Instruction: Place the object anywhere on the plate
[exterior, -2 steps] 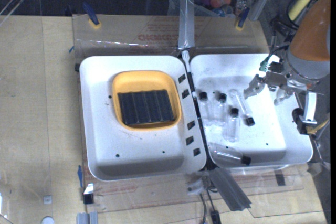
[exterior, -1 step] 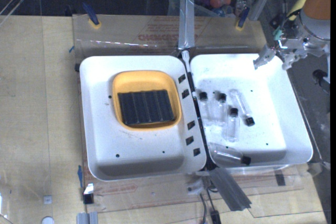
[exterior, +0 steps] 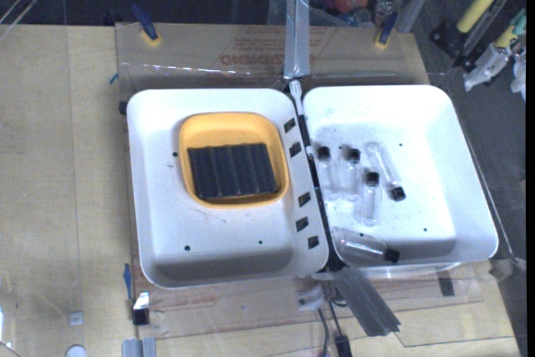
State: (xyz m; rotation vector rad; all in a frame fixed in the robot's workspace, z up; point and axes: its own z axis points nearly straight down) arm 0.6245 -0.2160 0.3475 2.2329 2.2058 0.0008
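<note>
The wooden table [exterior: 58, 180] carries two white bins. In the left bin [exterior: 150, 247] sits a yellow plate [exterior: 232, 126] bearing a dark ridged block [exterior: 231, 170]. Clear vials [exterior: 365, 180] lie in the right bin [exterior: 468, 221], at three o'clock from the plate. They are transparent and round, so I think one may slip or roll. The pincer's state I cannot tell.

Clear vials [exterior: 359, 180] in the right bin [exterior: 435, 109], perhaps five, too faint to count.
</note>
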